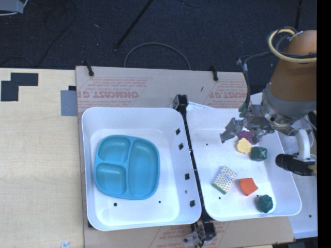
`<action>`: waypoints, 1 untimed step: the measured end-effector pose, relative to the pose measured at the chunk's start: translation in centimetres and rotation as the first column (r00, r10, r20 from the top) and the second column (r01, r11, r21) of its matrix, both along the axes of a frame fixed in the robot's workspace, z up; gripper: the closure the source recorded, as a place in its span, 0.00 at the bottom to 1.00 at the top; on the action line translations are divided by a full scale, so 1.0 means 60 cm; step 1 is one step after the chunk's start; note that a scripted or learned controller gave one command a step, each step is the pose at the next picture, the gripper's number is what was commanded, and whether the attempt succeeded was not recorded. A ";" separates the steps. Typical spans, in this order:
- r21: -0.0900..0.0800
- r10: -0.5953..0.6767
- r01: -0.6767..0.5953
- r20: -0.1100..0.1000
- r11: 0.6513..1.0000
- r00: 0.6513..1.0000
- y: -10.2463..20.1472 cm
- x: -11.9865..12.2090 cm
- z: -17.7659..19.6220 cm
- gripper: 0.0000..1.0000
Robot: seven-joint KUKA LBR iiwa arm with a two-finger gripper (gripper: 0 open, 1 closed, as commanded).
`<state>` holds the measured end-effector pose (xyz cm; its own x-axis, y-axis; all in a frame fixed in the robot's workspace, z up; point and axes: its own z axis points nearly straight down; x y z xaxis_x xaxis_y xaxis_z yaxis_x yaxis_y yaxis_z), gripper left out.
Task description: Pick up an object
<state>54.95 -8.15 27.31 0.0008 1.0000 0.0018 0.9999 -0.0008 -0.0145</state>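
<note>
Five small objects are counted in the right bin [289, 211] (one purple [245, 136]); whether the jaws [242, 129] are clenched cannot be told

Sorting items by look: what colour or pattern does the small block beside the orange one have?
A fine white-and-green checkered pattern on the small block, left of the orange block, seen in the camera view.

You have two white bins side by side, the left bin [88, 138] and the right bin [289, 203]. In the left one you can count a single blue divided plate [126, 167] with three compartments. In the right you can count six small things: one purple piece [245, 136], one yellow piece [244, 146], one dark green piece [258, 153], one patterned block [224, 180], one orange block [248, 186] and one teal lump [265, 203].
</note>
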 end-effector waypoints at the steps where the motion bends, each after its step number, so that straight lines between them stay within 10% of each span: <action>1: -0.001 0.001 -0.001 0.010 1.000 1.000 0.000 0.003 0.009 0.00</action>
